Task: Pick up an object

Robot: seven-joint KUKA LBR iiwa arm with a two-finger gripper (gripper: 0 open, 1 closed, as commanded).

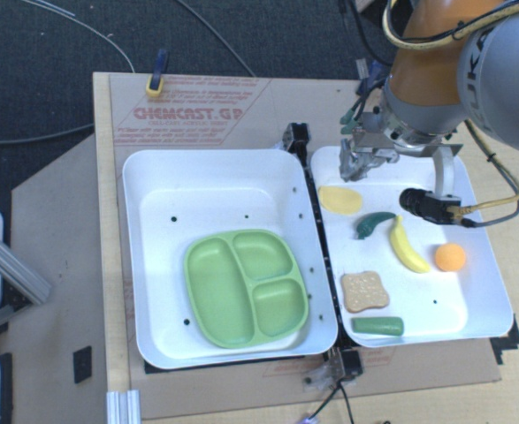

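My gripper [357, 168] hangs over the far left part of the right bin [480, 312], just above and behind a pale yellow round piece [340, 200]. Nothing shows between its fingers. Lying in the right bin are a dark green curved piece [374, 223], a yellow banana [408, 246], an orange ball [450, 257], a slice of toast [364, 291] and a green pickle-like piece [378, 326].
The left bin [153, 193] holds a green divided plate [244, 286]. A black clamp [296, 137] sits at the far end of the wall between the bins. A black cable part [427, 205] hangs over the right bin's far side.
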